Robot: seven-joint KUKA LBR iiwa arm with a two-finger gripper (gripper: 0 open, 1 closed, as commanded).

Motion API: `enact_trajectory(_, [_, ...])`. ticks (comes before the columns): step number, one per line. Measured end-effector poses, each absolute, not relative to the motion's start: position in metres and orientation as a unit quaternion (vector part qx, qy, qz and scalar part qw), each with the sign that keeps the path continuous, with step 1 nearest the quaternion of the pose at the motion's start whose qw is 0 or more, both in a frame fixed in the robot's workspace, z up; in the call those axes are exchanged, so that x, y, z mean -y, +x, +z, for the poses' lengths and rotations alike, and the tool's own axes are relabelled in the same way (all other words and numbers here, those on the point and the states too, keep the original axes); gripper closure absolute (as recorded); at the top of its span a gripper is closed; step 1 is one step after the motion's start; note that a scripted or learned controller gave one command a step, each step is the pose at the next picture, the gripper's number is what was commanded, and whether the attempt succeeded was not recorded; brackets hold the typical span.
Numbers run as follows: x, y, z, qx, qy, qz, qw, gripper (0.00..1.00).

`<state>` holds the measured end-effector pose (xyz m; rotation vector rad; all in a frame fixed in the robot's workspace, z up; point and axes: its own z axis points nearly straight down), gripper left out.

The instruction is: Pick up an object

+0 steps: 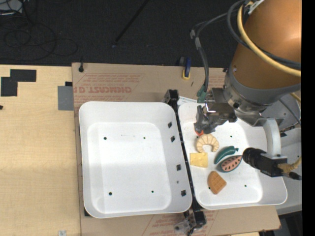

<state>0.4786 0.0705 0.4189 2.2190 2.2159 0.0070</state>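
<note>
Just claw (203, 127) above croissant (207, 143)

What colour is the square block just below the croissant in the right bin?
Pale yellow block, under the croissant; seen in the camera view.

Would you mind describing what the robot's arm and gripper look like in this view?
The arm is a bulky rounded body, orange-brown above a grey wrist section, with black and yellow cables looped over it. The gripper is small, dark grey and boxy, with a cable running down to it.

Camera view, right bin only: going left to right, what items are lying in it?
Cheese wedge → cracker → watermelon slice. The croissant and green pod overlap these in left-right position, so I left them out.
</note>
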Motion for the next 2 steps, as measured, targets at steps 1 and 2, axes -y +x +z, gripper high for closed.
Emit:
enact_trajectory(1, [-0.045,0.508,0.196,-0.706,0.709,-0.0099,-0.007,1.00])
enact_trajectory(2, [0.045,0.500,0.244,-0.704,0.711,-0.0036,0.000,1.00])
